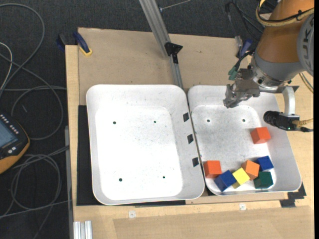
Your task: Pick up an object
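Two white bins (99,133) sit on a wooden bench (124,49) (cables (30,83) on dark floor).

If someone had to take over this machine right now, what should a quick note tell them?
Hand: poised at the far end of the right bin, nothing visible in it.
Blocks, all in the right bin: one orange block alone mid-right; along the near edge an orange block, blue block, yellow block, another orange, another blue and a green block.
Done: nothing picked up.
Left: grasp and lift one block; the lone orange one looks easiest.
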`<action>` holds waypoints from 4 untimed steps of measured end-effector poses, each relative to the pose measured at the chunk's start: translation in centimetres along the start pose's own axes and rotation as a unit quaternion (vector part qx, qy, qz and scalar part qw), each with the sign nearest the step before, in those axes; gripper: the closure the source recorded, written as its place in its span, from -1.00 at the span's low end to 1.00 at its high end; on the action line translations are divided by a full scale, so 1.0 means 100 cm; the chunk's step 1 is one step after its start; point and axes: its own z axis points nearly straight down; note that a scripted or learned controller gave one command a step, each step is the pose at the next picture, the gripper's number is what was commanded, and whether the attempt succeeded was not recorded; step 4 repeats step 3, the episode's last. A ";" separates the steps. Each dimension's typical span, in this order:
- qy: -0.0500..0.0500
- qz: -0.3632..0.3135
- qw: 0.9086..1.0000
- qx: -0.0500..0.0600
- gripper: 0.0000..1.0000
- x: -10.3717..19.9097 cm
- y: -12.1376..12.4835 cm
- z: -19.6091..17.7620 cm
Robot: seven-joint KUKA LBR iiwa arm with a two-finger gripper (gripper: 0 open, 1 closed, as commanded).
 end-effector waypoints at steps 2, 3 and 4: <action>0.000 0.000 1.000 0.001 1.00 0.096 -0.027 -0.004; 0.000 0.000 1.000 0.001 1.00 0.145 -0.043 0.011; 0.000 0.000 1.000 0.001 1.00 0.145 -0.043 0.011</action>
